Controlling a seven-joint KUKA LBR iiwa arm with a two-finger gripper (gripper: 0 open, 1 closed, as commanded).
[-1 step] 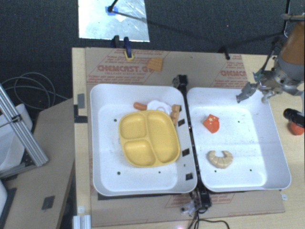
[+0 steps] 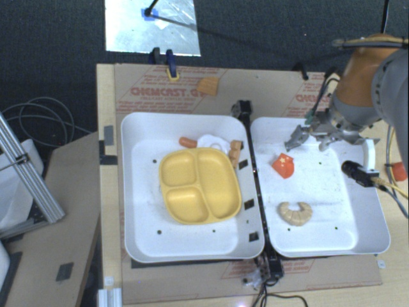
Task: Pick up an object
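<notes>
The grey KUKA arm with its orange band above the wrist [image 2: 370, 69] reaches in from the right side of the bench and hangs over the far right part of the right-hand shallow white bin [image 2: 367, 238]. Its wrist tilts down and toward the middle of the bench. The two-finger metal gripper [image 2: 311, 138] sits low over the bin's far edge region, with its two grey fingers [image 2: 295, 137] spread wide apart, one pointing toward the bin's inner wall and the other nearer the arm. Nothing sits between the fingers.
</notes>
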